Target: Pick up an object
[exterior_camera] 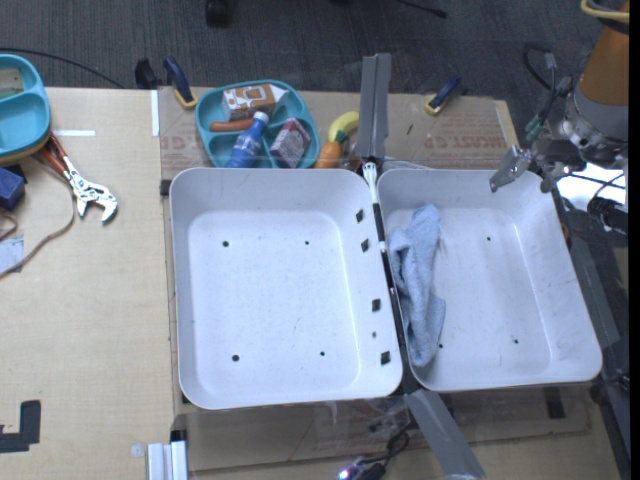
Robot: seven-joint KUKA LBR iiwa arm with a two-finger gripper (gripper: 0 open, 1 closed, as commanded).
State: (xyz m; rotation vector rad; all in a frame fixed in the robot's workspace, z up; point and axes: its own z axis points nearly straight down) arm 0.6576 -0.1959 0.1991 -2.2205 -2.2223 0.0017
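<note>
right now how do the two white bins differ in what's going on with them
The right bin holds a crumpled light blue cloth lying along its left wall; the left bin shows bare white floor with a few dark dots. The gripper sits above the right bin's far rim, while the left bin has no arm near it. Both are shallow, white, rounded-cornered, and set side by side.

A: How's the light here?
B: Bright and even, from overhead. The two shallow white plastic bins (270, 298) come out nearly washed, with soft grey shading along their inner walls.
A: Any glare?
B: A blown-out white patch at the right edge, just below the grey arm with the orange band (600, 88).
A: Shadows?
B: Faint ones, under the folds of the crumpled pale blue cloth (420, 278) and the bin rims on the tan wooden counter (90, 348).
A: Sharpness?
B: Slightly soft overall; the dark carpeted floor (300, 18) looks grainy
</note>
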